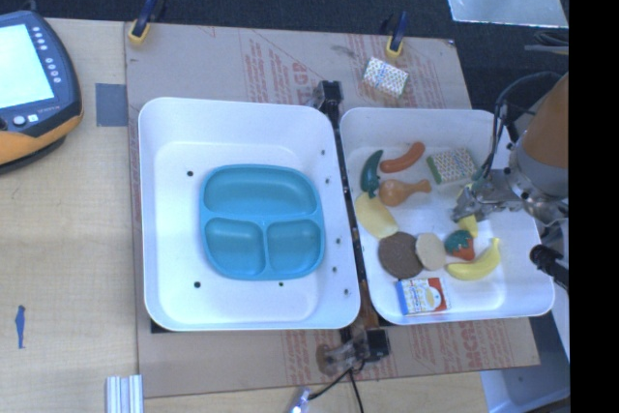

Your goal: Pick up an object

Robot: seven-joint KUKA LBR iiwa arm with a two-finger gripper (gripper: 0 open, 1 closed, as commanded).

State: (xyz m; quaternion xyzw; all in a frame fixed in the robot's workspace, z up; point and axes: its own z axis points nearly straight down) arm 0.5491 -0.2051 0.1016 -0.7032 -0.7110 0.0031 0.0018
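The right bin (513, 300) holds several toy foods: an orange sausage (403, 157), a green pepper (371, 171), a drumstick (403, 191), a pale yellow piece (374, 215), a brown patty (399, 254), a beige disc (431, 250), a banana (476, 264), a red and green piece (458, 242), a small carton (421, 295) and a speckled square (451, 164). My gripper (477, 201) hangs low over the bin's right half, just above the red and green piece and right of the drumstick. Its metal body hides what lies under it.
The left bin (164, 295) holds a blue divided plate (262, 220). A speckled block (386, 76) lies on the cardboard behind the right bin. A tablet-like pendant (29, 82) sits at the far left. Clamps (143, 18) hold the board's back edge.
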